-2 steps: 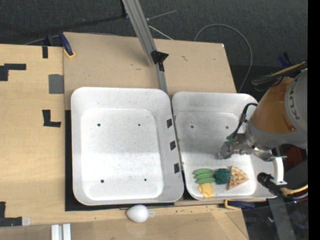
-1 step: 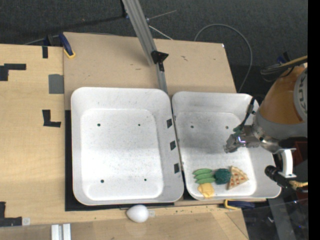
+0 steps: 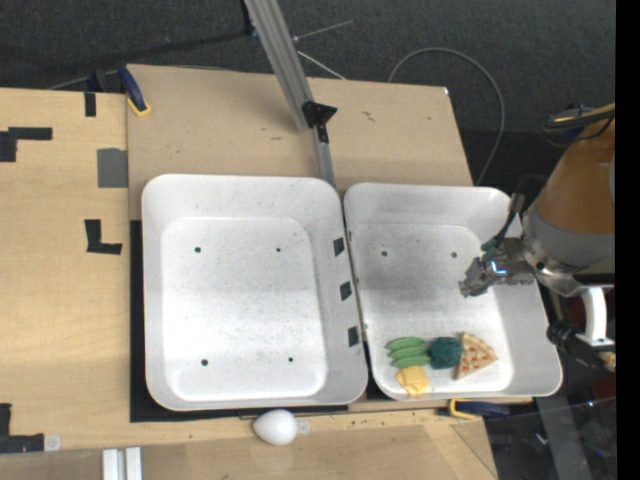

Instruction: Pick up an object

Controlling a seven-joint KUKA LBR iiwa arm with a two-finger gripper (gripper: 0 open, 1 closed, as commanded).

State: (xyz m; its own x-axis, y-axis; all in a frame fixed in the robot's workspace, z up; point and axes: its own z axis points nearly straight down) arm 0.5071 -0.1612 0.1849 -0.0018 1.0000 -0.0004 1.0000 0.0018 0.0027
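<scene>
White plastic of the right bin (image 3: 420,213) is lying under my gripper (image 3: 478,278), whose jaws I cannot tell apart, as I am approaching the toy food (image 3: 440,353) in that bin's near corner, needing to descend.

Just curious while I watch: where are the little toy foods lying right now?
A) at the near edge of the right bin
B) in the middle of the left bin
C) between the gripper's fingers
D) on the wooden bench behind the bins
A: the green pea pod, the pizza slice and their neighbours lie together along the right bin's near edge, apart from the gripper.
</scene>
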